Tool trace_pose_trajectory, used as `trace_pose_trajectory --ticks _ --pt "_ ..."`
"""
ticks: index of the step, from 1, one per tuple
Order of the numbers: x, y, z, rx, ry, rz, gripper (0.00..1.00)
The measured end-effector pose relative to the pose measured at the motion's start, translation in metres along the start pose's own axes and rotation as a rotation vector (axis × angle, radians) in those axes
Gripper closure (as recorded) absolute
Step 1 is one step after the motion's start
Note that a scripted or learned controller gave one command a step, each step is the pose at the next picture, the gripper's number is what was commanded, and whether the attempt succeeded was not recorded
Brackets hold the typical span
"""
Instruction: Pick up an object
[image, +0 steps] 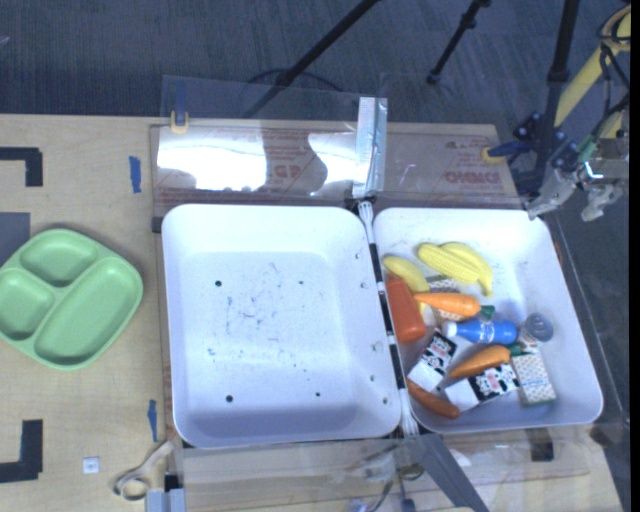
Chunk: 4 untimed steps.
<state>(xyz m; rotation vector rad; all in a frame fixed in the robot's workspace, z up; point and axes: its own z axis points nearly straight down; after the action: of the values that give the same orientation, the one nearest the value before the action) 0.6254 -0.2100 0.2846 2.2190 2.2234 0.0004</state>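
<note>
Candidate objects all lie in the right-hand shallow white plastic bin (572, 300), crowded toward its left wall and front. From the back: a yellow plastic corn cob (458, 262), a yellow banana (404, 271) just beside it, an orange carrot (449, 302), a red-orange oblong block (405, 311) against the divider, a blue-and-white bottle (482, 331), a second orange carrot-shaped piece (478, 361), two black-and-white patterned cartons (434, 357) (496, 381), and a small checkered box (535, 378) at the front right. Several touch or overlap; the corn cob looks the most clear of its neighbours.

The gripper (578, 187) sits at the bin's far right corner, above and outside the rim, well apart from the pile. Whether it is released or clenched cannot be told; it is too small and cluttered. Nothing visible in it.

Step, by judgement: pre-approach, no object picked yet. Next move calls for travel left and forward over the pile, then a descent on a piece with room either side.

The left-hand white bin (265, 330) shows faint scuff marks. Both rest on a pale wooden bench (80, 180) with a green three-compartment plate (68, 296) at left, blue tape marks, clear panel (260, 140) behind. Dark carpet and tripod legs beyond.
</note>
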Motion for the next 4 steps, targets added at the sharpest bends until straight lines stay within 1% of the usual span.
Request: trace_pose_trajectory --ticks 1,2,3,4 --pt "0.053 -0.035 0.133 0.000 0.000 -0.174 0.00" --pt "0.060 -0.034 0.190 -0.016 -0.002 -0.355 0.00" --pt "0.047 0.022 0.188 -0.017 -0.007 -0.401 0.00" --pt "0.048 0.025 0.176 -0.026 -0.010 -0.402 1.00"
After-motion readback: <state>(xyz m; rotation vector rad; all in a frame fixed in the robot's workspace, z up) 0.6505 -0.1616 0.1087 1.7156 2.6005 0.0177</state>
